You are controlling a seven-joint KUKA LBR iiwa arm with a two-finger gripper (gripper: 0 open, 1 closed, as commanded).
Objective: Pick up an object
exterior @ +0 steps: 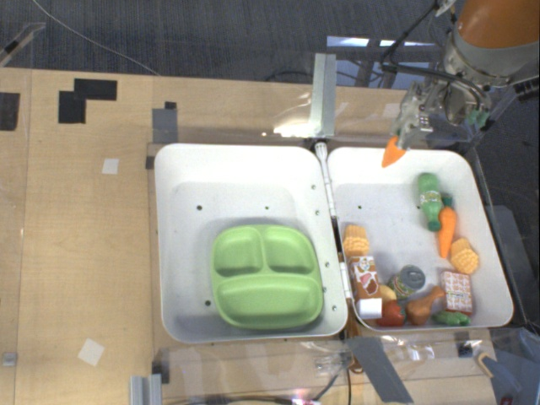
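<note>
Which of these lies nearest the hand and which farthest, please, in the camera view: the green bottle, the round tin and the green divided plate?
Measured from the hand, at the right bin's far edge:
1. Green bottle, in the right bin's far right part, is nearest.
2. Round tin, among the cluster at the right bin's near end.
3. Green divided plate, in the left bin, is farthest.

I count two white bins [245, 163], one green tray [266, 277], two carrots [445, 230] and two cartons [456, 292].
</note>
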